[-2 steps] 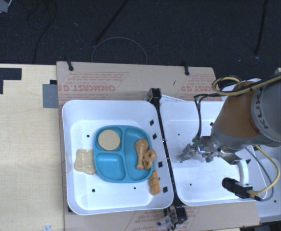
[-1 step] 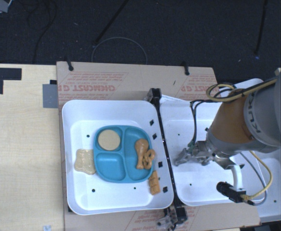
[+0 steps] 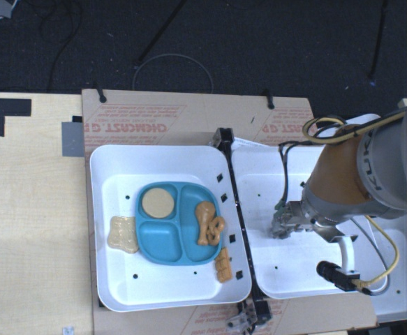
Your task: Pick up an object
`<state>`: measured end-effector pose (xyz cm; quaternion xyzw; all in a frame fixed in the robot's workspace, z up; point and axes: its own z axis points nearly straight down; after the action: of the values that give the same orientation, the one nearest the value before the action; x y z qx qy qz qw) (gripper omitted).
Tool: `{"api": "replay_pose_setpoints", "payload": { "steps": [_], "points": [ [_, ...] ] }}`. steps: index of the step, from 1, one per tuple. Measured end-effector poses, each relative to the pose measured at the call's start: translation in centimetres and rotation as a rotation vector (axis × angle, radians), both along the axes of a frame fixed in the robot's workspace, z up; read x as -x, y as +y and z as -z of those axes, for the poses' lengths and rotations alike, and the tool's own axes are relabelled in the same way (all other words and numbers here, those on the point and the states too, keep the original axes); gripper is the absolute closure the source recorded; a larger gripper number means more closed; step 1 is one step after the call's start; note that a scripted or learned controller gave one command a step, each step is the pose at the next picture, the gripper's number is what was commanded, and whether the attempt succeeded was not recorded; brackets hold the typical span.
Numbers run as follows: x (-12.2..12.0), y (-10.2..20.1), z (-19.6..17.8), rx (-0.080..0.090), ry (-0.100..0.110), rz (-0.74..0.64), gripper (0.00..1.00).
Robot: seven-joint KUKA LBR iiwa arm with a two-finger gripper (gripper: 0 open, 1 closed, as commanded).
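Your hand (image 3: pixel 284 225), grip state unclear, sits low in the right bin (image 3: pixel 273 176); beside it, the left bin (image 3: pixel 109 166) holds a blue tray (image 3: pixel 168 246) with a pretzel (image 3: pixel 209 223).

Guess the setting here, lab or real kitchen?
Likely a robotics lab bench, not a kitchen. Two white bins sit on printed cardboard, a grey arm reaches into the right one, loose cables trail over dark carpet, and the blue tray carries toy-like food.

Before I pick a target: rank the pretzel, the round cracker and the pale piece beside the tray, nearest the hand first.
From the hand in the right bin:
1. Pretzel, in the blue tray's right compartment.
2. Round cracker, upper-left compartment.
3. Pale piece, left of the tray on the bin floor.
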<state>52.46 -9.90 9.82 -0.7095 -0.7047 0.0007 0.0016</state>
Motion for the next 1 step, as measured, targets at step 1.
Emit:
{"api": "replay_pose_setpoints", "payload": {
  "steps": [1],
  "points": [
    [-0.92, -0.44, -5.8, 0.002, -0.006, -0.007, 1.0]
  ]
}}
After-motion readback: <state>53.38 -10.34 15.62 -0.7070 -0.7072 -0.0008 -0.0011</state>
